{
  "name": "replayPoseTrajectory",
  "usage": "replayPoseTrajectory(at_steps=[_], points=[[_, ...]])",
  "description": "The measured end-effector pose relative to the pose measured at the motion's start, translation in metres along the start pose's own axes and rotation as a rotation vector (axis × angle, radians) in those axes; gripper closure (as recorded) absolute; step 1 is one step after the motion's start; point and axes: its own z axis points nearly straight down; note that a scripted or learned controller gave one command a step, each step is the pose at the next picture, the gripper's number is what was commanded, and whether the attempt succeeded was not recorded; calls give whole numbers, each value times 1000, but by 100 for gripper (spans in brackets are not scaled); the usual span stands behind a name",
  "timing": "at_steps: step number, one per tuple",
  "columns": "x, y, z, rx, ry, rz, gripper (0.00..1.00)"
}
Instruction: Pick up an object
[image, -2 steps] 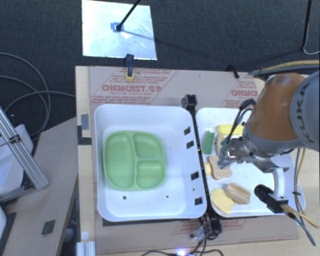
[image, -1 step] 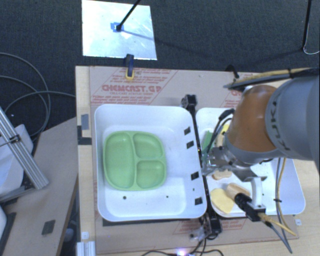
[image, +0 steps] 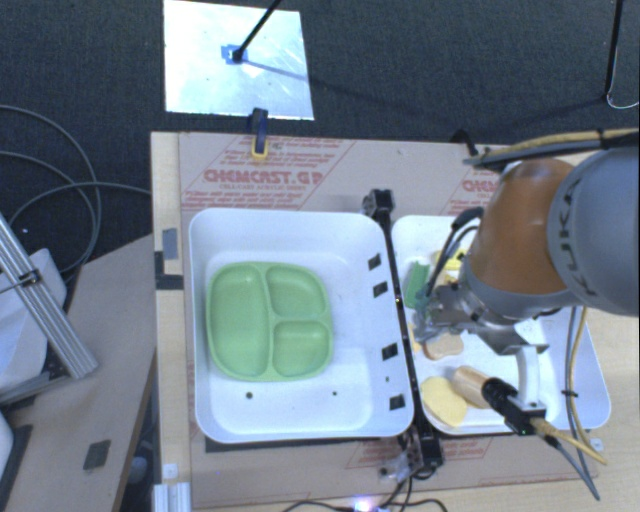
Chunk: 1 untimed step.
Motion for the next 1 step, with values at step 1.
replayPoseTrajectory(at_steps=[1], points=[[13,33,-23,-2,0,-5,100]])
